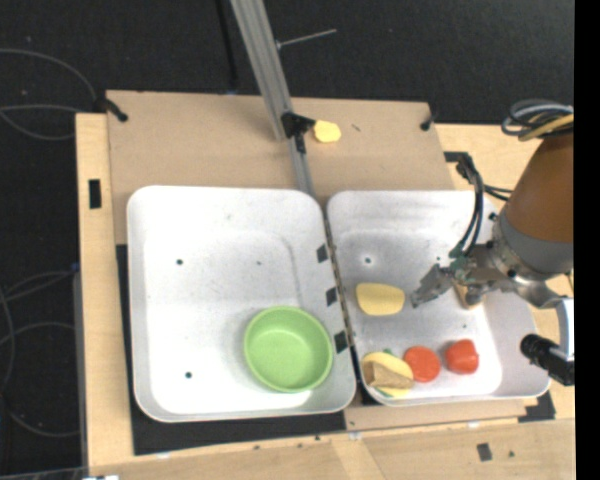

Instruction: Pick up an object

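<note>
Gripper (442, 283) hangs low over the right bin (400, 218), near that bin's middle, just right of a pale yellow object (379, 299); whether it is spread or pressed together cannot be told, and nothing shows in its grasp. Along the bin's front edge lie a yellow-and-tan piece (388, 372), a red-orange tomato-like object (421, 363) and a red one (462, 356). A green bowl (288, 348) sits at the left bin's (180, 228) front right corner. The step looks like the approach: next comes shifting over the yellow object and closing on it.
</note>
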